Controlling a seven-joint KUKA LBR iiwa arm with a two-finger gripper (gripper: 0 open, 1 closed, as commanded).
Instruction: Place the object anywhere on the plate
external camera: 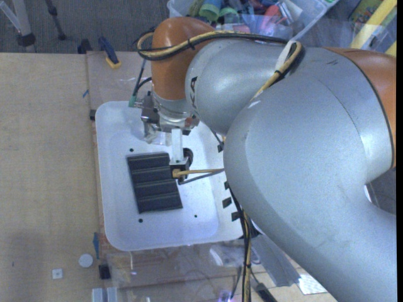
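My gripper [165,135] hangs low over the far middle of the left white bin [113,168], under the orange wrist band. The grey arm reaches in from the right and covers the right bin and the right side of the left one. The bin's bare floor shows along its left side and near front edge.
A clear tub of colourful toys [252,5] stands behind the bins. A blue clamp [111,58] sits at the back left corner of the board. Bare wooden bench [44,168] lies to the left. Small bits [85,260] lie near the bin's front left corner.
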